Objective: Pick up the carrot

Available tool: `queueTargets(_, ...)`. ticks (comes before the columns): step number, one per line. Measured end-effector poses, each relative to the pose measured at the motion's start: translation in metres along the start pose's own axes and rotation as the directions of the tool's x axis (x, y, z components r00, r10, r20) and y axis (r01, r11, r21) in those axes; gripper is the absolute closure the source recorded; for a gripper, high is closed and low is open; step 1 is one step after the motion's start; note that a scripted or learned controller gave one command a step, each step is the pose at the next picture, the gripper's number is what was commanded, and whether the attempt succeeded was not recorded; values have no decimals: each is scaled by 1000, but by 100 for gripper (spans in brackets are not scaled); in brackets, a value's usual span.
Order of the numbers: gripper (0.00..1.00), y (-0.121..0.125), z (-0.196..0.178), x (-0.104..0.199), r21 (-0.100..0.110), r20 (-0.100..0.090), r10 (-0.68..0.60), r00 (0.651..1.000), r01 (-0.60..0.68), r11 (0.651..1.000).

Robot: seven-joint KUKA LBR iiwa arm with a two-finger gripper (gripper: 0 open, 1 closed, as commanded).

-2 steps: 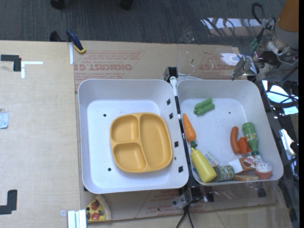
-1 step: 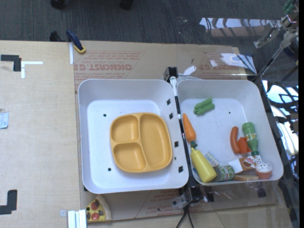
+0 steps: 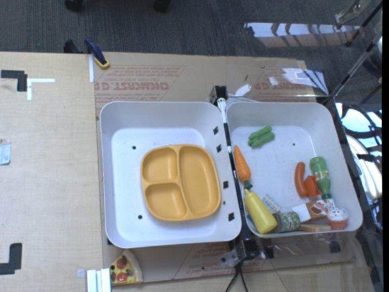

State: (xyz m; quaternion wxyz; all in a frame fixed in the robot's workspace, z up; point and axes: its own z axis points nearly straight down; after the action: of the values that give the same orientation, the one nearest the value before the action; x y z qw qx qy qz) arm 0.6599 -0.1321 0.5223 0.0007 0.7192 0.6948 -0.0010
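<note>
On the left of the bench (image 3: 48, 181), bare wood is seen, with a pizza toy (image 3: 123, 269) lying at the near edge just outside the left bin (image 3: 115, 163). In that bin a yellow plate (image 3: 180, 181) with three compartments is set, nothing resting on it.

The carrot (image 3: 242, 163) is found in the right bin (image 3: 316, 126), pressed close against its left wall, lengthwise along the divider, with its top pointing toward the near side. Just below it, almost touching its top, a yellow bottle (image 3: 259, 212) is laid. This placement is judged the chief hazard: a finger lowered on the wall side may be blocked by the rim or the clips, and the carrot could be pushed away or rolled instead of being clamped. A grasp taken too low may catch the bottle as well.

Further right, green beans (image 3: 261, 136) are seen near the far wall, well apart from the carrot. A sausage (image 3: 299, 178), a green bottle (image 3: 320, 174) and a cluster of small toys, a cupcake (image 3: 337, 216) among them, are crowded into the near right corner, far enough to pose little risk.

The state of the hand cannot be told.
</note>
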Motion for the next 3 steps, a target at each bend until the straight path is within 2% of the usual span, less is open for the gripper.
queueTargets(1, 100, 2, -7, 1, 2, 3, -4, 1000, 4, 1000)
queueTargets(2, 0, 2, -7, 1, 3, 2, -3, 1000, 3, 1000)
queueTargets(3, 100, 3, -14, 2, 4, 5, -7, 1000, 7, 1000)
